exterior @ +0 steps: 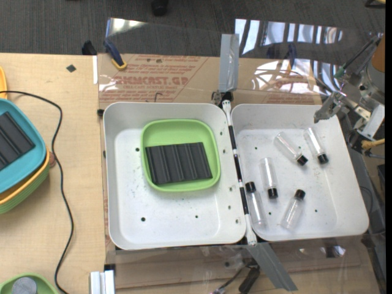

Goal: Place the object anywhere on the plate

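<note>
While the arm is reaching in from the right, the scene is reading like this:

Gripper: the gripper [324, 110] is hovering over the top right corner of the right bin [352, 216], with nothing showing between its fingers; whether they are standing wide or narrow, I cannot tell.

Plate: the green plate [208, 133] is sitting in the upper middle of the left bin [122, 213], carrying a dark ribbed mat [178, 163] that is covering most of its floor.

Objects: five clear vials with black caps are lying in the right bin. One vial [290, 149] is lying slantwise just beside another vial [316, 146] near the top. A third vial [268, 177] is resting in the middle. A fourth vial [254, 203] is lying along the bin's left wall, and a fifth vial [293, 207] is resting lower down, well apart from the gripper.

Surroundings: a blue tray [21, 149] is standing at the bench's left edge, with a black cable [61, 182] trailing past it.
</note>
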{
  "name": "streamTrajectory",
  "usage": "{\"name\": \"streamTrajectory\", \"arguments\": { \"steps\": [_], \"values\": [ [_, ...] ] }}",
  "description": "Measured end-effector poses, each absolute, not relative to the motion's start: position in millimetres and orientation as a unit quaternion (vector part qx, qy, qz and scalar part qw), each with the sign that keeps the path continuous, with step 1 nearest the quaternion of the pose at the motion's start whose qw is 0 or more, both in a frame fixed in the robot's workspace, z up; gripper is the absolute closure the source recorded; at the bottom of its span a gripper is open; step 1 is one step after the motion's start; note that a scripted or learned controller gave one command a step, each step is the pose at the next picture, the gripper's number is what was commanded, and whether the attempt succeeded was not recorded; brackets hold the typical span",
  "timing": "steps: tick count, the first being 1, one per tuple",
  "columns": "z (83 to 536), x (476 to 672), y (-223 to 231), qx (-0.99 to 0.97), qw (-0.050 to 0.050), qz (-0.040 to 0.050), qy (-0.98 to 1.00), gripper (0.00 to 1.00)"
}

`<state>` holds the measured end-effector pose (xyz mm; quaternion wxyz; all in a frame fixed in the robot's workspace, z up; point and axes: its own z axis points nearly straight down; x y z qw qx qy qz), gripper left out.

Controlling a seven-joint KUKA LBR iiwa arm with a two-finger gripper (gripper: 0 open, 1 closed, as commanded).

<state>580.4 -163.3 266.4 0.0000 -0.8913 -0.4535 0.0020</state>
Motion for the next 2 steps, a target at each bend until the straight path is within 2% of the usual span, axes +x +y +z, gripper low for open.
{"name": "streamTrajectory", "arguments": {
  "steps": [1,2],
  "values": [
    [353.8,589.1,-175.5,-0.947,0.000,0.0028,-0.320,0.00],
    [439.5,622.8,-192.7,-0.972,0.000,0.0029,-0.237,0.00]
  ]
}}
